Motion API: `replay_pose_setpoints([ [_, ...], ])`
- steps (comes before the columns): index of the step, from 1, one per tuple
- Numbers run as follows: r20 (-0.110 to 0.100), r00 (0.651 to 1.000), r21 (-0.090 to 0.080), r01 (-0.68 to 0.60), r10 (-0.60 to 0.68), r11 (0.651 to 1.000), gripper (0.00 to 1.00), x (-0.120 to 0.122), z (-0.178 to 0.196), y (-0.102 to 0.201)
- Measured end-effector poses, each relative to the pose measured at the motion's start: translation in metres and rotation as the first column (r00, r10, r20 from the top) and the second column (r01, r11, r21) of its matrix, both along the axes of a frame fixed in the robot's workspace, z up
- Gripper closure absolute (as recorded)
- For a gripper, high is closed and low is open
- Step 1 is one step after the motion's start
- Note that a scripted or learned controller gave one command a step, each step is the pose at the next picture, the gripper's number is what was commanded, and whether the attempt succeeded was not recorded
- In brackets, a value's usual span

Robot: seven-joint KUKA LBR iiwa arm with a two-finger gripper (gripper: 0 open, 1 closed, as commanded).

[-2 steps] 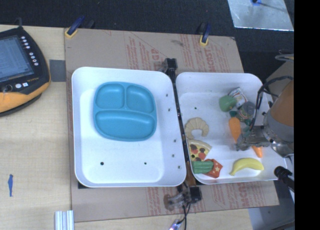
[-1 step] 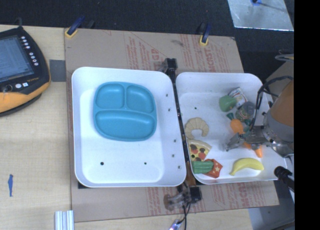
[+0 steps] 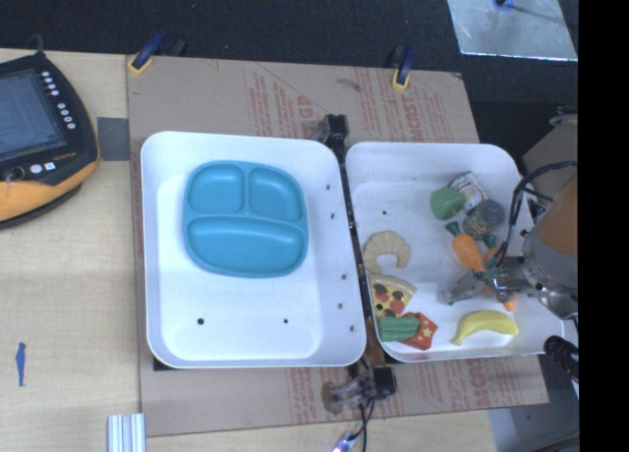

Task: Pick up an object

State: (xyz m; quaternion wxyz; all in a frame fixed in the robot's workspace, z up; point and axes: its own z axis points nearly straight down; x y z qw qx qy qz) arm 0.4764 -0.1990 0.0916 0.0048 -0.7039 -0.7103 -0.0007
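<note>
Bins sit side by side on the bench: the left bin [image 3: 167, 332] holds a blue divided plate [image 3: 246, 219], and the right bin [image 3: 413, 157] holds a scatter of toy food. From the right edge the arm [image 3: 555, 229] reaches into the right bin, and its gripper [image 3: 482, 286] is low near the bin's right side, just above a yellow banana [image 3: 485, 326] and just below an orange carrot [image 3: 468, 250]. Metal parts at the tip are small and blurred, so I cannot tell whether the pincer is apart or together, nor whether anything is caught in it. Toward the bin's upper right lie a green piece [image 3: 445, 203] and a grey can [image 3: 485, 214]. Nearer the divider are a pale croissant [image 3: 389, 247], a pizza slice [image 3: 390, 294] and a red and green item [image 3: 408, 327]. A teach pendant [image 3: 39, 141] rests on the bench at far left
</note>
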Motion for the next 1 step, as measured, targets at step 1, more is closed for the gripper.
replay_pose_setpoints([
  [1,0.0,1.0,-0.002,0.001,-0.001,1.0,0.0,-0.0005,0.0,0.0011],
])
